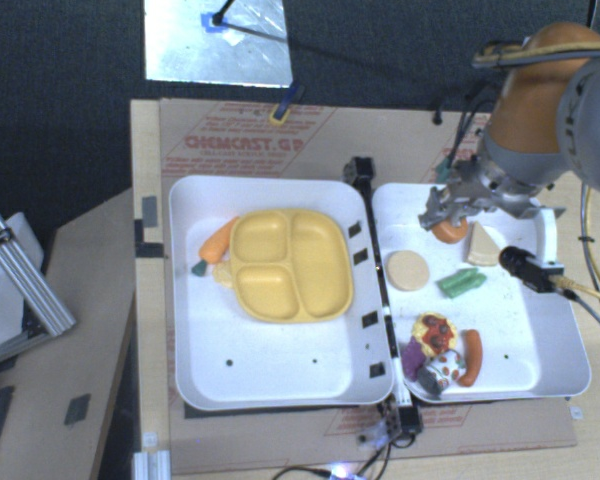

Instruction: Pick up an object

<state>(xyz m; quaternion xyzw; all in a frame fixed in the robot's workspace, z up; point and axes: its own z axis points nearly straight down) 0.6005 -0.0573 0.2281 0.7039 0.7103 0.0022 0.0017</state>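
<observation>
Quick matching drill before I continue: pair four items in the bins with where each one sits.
Things:
1. carrot
2. yellow tray
3. round cracker
4. sausage

Places:
A. middle of the left bin
B. near corner of the right bin
C. left bin, against the tray's left edge
D. right bin, close to the divider, left of the green piece

Pairs: 1-C, 2-A, 3-D, 4-B

The brown cardboard sheet [250,143] under the bins reads "CHEMCAST GP".
</observation>
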